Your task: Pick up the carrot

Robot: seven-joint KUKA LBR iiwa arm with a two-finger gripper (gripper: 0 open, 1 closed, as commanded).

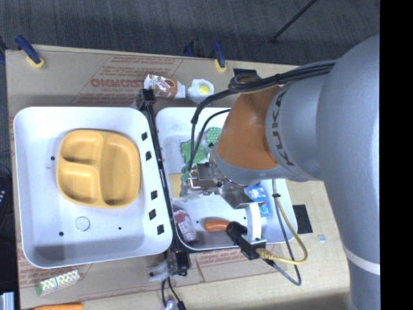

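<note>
One carrot (216, 225) lay at the lower edge of the right bin (169, 126), beside a small bottle (183, 227). Above it hung the tool (197, 181), grip state impossible to tell. Best approach, I judged: drop lower-right, straddle the carrot crosswise.

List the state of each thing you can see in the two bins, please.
carrot: lying flat in the right bin, not held.
small can: lying on its side beside the carrot.
yellow divided plate: upright in the left bin.

Dark grey carpet (129, 11), cardboard-topped bench (97, 70)
</note>
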